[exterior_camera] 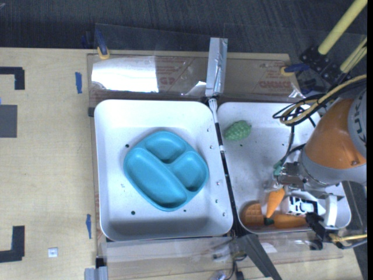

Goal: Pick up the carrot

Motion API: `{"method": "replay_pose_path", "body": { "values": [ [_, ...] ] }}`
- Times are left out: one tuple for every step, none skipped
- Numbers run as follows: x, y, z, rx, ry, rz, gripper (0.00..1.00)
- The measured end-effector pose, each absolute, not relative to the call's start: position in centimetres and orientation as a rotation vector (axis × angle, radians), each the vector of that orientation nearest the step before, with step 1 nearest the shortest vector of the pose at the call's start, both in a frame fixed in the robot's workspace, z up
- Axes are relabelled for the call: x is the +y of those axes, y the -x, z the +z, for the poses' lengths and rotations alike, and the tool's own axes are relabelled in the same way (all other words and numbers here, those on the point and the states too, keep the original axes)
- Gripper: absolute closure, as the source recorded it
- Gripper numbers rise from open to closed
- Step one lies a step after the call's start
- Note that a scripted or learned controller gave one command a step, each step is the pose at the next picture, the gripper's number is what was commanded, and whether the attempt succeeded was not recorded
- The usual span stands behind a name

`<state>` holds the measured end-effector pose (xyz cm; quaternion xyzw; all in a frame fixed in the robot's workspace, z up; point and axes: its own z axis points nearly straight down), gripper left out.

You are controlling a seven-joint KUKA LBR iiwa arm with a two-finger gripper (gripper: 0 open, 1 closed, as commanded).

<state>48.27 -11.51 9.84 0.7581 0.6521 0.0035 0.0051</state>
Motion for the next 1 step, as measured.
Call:
{"method": "replay_pose_path", "body": {
  "values": [
    [-8.86, -49.45, 21.50, 1.717, -2.629, 0.001, 1.00]
  ]
}}
